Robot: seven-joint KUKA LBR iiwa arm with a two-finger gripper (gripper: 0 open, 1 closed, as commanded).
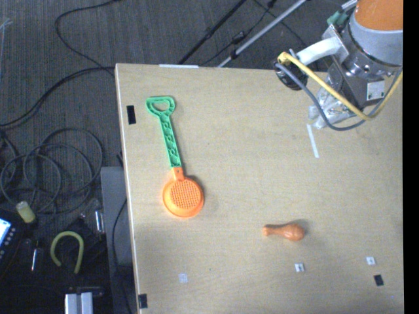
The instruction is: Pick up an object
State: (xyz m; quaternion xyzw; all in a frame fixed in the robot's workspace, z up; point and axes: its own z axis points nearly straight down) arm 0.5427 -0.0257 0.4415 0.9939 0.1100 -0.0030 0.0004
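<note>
A toy strainer with a green handle and a round orange mesh head lies flat on the left part of the tan bench, its handle pointing toward the far edge. A small orange drumstick-shaped toy lies near the front, right of centre. My gripper hangs over the far right part of the bench, well away from both toys, under the grey wrist with the orange band. Nothing shows in the gripper.
A yellow cable and grey hoses loop around the wrist. A thin white strip lies on the bench just below the gripper. Cables and tools lie on the dark floor left of the bench, off its left edge.
</note>
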